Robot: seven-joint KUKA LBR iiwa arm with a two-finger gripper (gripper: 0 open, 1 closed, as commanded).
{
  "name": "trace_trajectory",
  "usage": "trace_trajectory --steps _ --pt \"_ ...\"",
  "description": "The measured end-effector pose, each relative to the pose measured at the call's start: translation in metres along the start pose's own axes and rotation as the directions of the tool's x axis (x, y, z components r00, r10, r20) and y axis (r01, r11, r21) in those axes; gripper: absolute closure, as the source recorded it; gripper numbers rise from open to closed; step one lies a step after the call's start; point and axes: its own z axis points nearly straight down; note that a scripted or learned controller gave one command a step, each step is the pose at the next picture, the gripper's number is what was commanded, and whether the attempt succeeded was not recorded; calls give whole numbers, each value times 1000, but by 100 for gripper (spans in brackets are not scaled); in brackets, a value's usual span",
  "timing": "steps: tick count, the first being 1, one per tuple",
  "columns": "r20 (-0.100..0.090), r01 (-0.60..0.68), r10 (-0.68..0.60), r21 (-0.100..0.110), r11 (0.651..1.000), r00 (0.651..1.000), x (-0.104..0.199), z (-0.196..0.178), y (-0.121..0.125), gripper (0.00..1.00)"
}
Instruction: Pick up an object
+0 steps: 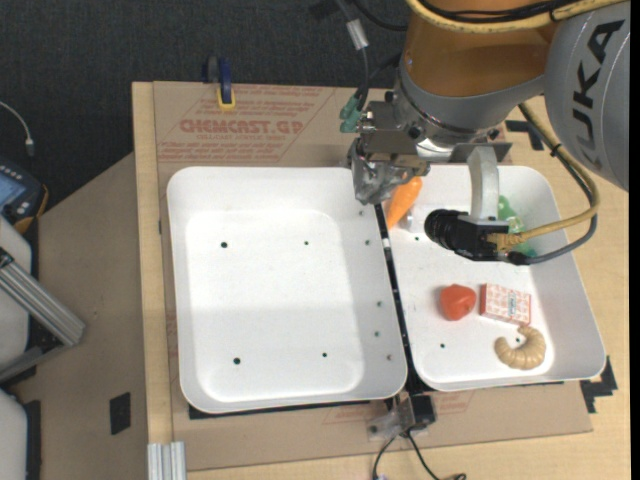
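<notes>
dark carpet is lying behind the bench, and a brown cardboard sheet [250, 118] printed with red lettering is sitting under both bins, with a small blue and yellow clamp [224, 81] gripping its far edge. starting at the left, the left bin [200, 368] is showing bare white floor with a few small dark dots. moving right to the seam where the two bins meet, my gripper [378, 183] is hanging low over the far corner of the right bin [570, 338], and an orange carrot-shaped piece [403, 203] is sitting just beside its tip, tilted and touching it on the right; i cannot tell whether the carrot is actually between my fingers or only resting against them, nor how wide they are standing. my grey arm with its orange band is reaching in above from the right. further right, a black cylinder on the arm's cabling [462, 234] is lying over the bin, with a green object [507, 211] partly hidden behind it. nearer the front, a red lump [457, 302] is sitting just beside a pink patterned box [506, 305], and a tan curled piece [526, 350] is lying near the front rim.
</notes>
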Motion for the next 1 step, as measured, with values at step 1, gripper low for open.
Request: trace_trajectory --steps 1 --pt "-1 -6 6 -25 1000 1000 -5 -57 81 100"
